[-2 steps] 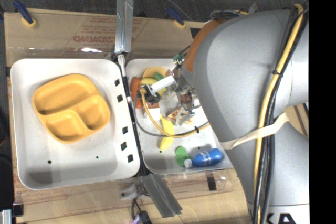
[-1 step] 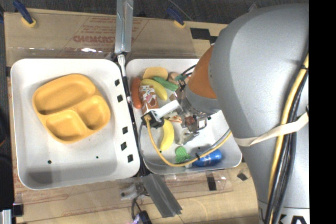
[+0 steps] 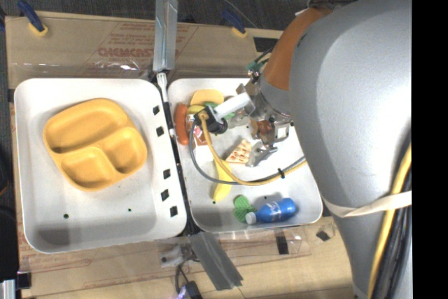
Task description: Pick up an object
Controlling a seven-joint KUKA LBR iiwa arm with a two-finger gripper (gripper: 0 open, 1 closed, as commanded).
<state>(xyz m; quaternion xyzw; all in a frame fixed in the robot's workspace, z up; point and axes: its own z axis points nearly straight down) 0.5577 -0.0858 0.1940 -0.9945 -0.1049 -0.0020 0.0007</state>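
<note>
Progress: the grasp looks not yet made, as far as I can judge; the gripper (image 3: pixel 260 150) is low inside the right bin (image 3: pixel 308 185), and nothing is seen lifted clear of the bin floor.
What is left: to close on one object, to raise it out of the bin; all of this seems open.
Gripper state: I cannot tell how it stands; the metal parts at the wrist are small and mixed with cables, and no object is seen clearly inside the hand.
Arm: the grey arm (image 3: pixel 350 94) with its orange band (image 3: pixel 283 56) covers the right side of the right bin.
Nearest object: a small orange and white patterned piece (image 3: pixel 239 151) lies just beside the gripper, on its left; it is my guess for the target, but I cannot tell if they touch.
Right bin, other contents: a yellow banana (image 3: pixel 220 171) running down the middle; a blue bottle (image 3: pixel 275 210) lying flat near the front wall; a green item (image 3: pixel 241 206) touching the bottle's left end; an orange-red object (image 3: pixel 181 124) against the left wall; a yellow item (image 3: pixel 206 99) near the back.
Left bin (image 3: pixel 42 220): holds a yellow divided tray (image 3: pixel 94 143), which sits toward the back; well apart from the gripper.
</note>
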